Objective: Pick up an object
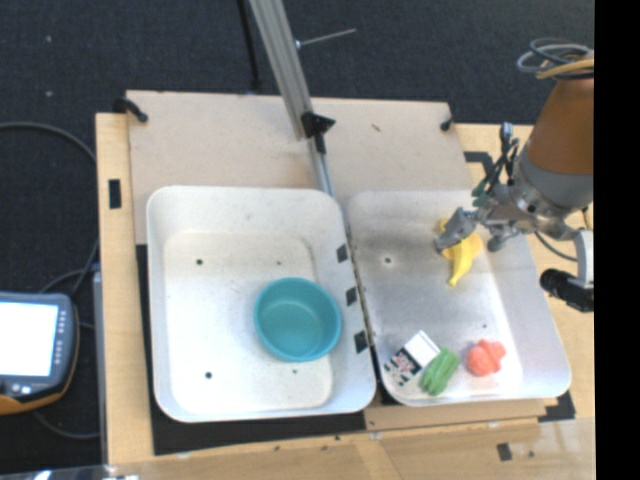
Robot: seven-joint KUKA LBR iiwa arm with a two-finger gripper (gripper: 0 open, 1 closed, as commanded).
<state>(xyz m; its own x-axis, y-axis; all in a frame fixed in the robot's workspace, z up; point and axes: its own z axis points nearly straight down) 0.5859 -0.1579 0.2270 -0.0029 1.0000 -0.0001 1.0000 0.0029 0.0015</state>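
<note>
My gripper (462, 232) hangs over the upper right part of the right bin (400, 238), under the grey wrist and orange band. A yellow toy banana (463, 258) sits between its fingers; the top end pokes out left of a grey finger (457, 223) and the rest hangs down below. The gripper is shut on the banana. The part of the banana under the fingers is hidden. A faint shadow lies on the bin floor beside the banana.
A teal bowl (296, 318) stands in the left bin (190, 228). At the right bin's front lie a white box with black print (412, 355), a green toy (438, 371) and an orange-red toy (485, 358). A grey metal post (285, 58) rises behind the bins.
</note>
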